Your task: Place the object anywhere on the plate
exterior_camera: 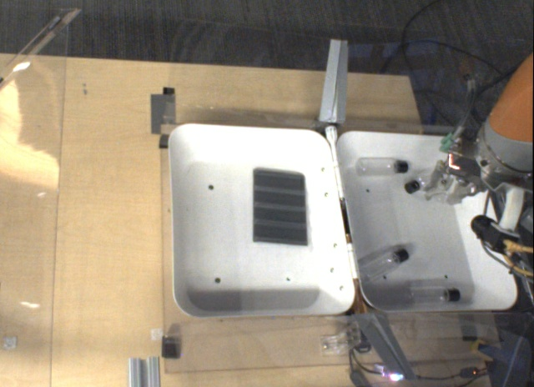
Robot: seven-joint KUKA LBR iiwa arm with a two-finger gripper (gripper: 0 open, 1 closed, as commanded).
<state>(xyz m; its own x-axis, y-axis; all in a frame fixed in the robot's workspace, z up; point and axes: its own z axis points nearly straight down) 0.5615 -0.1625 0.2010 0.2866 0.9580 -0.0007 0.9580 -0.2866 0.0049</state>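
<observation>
Here, clear tubes: three clear tubes with black caps lie flat on the floor of the right bin (467,243), none of them on the plate.
Upper tube (377,165): near the bin's far left corner, cap pointing right, to the left of the gripper and apart from it.
Middle tube (384,259): against the bin's left wall, lying at a slant, well below and to the left of the gripper.
Lower tube (432,295): along the near wall, cap to the right, the farthest of the three from the gripper.
Fourth black cap (412,186): just left of the gripper, with a pale glinting piece running from it toward the gripper; whether this is a tube in its grasp cannot be told.
Gripper (442,183): low over the upper right part of the right bin; whether it is open or closed cannot be told.
Arm (513,118): comes in from the right, orange band above the wrist.
Plate (280,206): dark grey, ribbed, rectangular, near the middle of the left bin (200,210), with nothing on it.
Bins: side by side, touching along their inner walls.
Bench (100,210): pale wood under both bins.
</observation>
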